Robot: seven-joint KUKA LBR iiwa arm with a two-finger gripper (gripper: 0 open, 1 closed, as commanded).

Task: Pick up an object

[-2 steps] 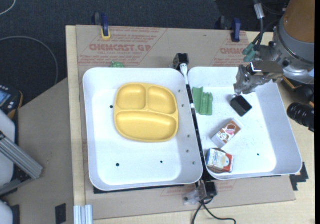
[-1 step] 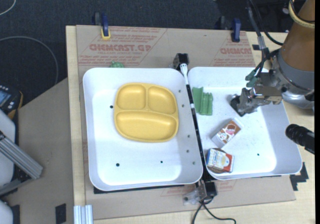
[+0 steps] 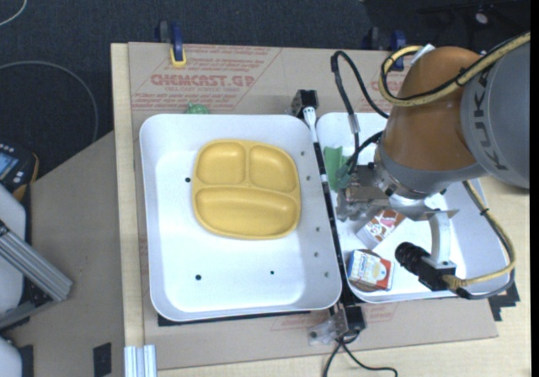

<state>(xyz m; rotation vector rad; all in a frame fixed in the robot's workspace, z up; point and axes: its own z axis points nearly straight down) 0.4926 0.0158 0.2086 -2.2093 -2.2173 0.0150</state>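
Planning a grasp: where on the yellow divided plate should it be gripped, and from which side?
Pinch the raised rim of the yellow divided plate from above, at its edge toward the arm. It lies flat and looks too wide to span, and that rim stands clear of the wall of the left bin.

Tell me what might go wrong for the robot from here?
1. The hand is down in the right bin among a green item, a red-and-white packet and a small carton lying close together; it might grab nothing or just push them aside.
2. It works near the bin's inner wall, so it could bump the rim.
3. The arm hides much of the hand from the camera, so a miss may go unnoticed.
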